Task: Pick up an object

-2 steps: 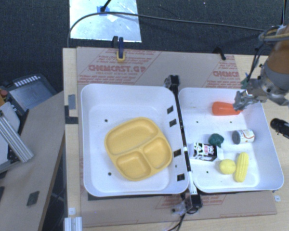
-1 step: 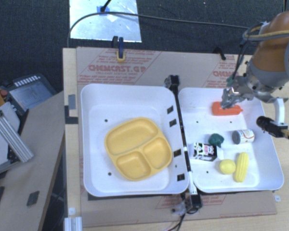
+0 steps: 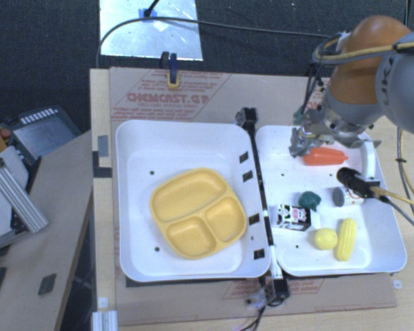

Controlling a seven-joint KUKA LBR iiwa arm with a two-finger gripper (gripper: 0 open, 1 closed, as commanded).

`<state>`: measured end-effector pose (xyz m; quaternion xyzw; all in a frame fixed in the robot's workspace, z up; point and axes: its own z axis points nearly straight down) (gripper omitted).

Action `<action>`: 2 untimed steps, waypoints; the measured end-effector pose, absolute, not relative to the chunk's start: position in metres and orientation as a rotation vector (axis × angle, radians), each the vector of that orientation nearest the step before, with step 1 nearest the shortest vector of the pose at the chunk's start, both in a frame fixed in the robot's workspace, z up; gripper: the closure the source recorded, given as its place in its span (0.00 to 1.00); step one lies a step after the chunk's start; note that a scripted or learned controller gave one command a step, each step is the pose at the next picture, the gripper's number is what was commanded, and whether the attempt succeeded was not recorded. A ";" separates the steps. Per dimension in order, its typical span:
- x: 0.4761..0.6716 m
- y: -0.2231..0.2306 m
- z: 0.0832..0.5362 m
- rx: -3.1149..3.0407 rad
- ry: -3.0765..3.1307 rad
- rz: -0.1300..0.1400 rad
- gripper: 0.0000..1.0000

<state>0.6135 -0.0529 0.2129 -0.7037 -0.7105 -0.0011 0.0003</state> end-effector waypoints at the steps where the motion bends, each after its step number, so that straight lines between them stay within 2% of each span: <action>1: 0.626 0.010 0.215 -2.211 -2.233 -0.005 1.00; 2: 0.632 0.071 0.211 -2.210 -2.233 -0.005 1.00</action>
